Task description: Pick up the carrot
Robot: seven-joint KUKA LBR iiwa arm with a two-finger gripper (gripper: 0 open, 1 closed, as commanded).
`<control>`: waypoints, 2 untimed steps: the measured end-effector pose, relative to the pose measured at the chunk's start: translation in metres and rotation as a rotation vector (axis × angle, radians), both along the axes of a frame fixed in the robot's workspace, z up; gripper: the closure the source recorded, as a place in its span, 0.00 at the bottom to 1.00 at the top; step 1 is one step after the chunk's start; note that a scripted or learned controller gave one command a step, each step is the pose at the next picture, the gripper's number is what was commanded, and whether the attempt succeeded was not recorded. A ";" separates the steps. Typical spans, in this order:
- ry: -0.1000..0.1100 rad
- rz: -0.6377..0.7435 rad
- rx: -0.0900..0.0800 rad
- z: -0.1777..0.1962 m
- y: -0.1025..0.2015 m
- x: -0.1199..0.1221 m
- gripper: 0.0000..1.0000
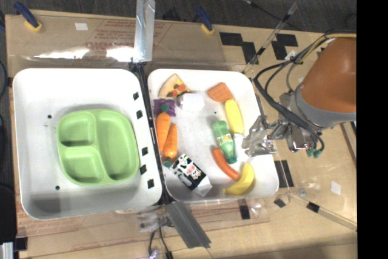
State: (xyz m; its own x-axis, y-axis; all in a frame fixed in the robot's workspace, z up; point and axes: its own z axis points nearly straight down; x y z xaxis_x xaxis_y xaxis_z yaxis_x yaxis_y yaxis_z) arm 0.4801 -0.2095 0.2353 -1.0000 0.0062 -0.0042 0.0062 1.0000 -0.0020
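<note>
Two orange carrots lie side by side at the left wall of the right bin (264,174): a longer one (163,131) and a shorter one (172,140) leaning against it. A slimmer orange-red carrot-like piece (225,164) lies nearer the bin's right side, between a green bottle (224,137) and a banana (242,180). My gripper (255,137) hovers over the bin's right rim, right of the green bottle and well away from the two carrots. Its fingers stand open with nothing between them.
The right bin also holds a pizza slice (174,85), a purple item (163,107), an orange wedge (220,92), a yellow piece (234,116) and a black-and-white carton (189,171). The left bin (30,94) holds a green divided plate (97,145). Cables trail by the wrist.
</note>
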 end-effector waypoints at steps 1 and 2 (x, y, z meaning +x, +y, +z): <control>0.004 0.293 0.001 -0.017 0.010 -0.002 1.00; 0.001 0.660 -0.001 -0.015 0.020 0.008 1.00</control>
State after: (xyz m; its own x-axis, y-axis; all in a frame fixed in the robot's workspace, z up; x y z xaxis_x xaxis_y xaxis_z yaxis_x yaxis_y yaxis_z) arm 0.4881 -0.1899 0.2199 -0.7941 -0.6078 -0.0028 -0.6078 0.7941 -0.0030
